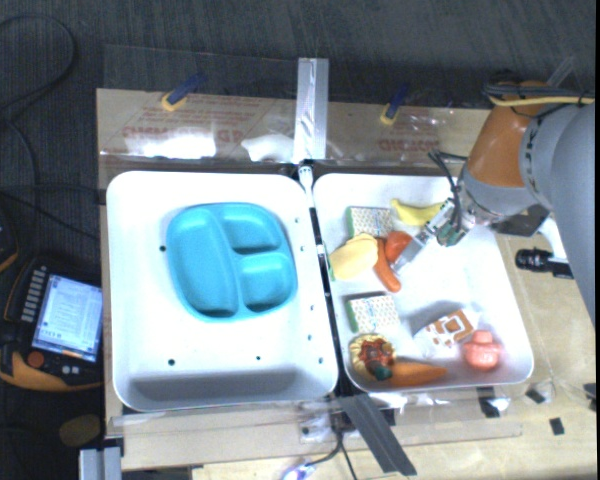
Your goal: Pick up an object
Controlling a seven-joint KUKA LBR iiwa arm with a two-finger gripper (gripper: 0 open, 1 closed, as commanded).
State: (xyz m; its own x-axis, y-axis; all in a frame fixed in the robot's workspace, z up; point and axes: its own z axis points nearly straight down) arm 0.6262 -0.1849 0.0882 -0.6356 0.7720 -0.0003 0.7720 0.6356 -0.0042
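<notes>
One blue tray (230, 260); perhaps nine toys in right bin (510, 298).

a blue divided tray (231, 258) lies in the left white bin (140, 368), roughly at its middle and turned a little askew. two clamps with yellow and blue handles (183, 91) and (393, 106) sit on the clear sheet (210, 128) behind the bins. off the bench's left edge, a handheld pendant with a lit screen (65, 315) rests on the dark floor, with black cables (20, 78) looping above it.
</notes>
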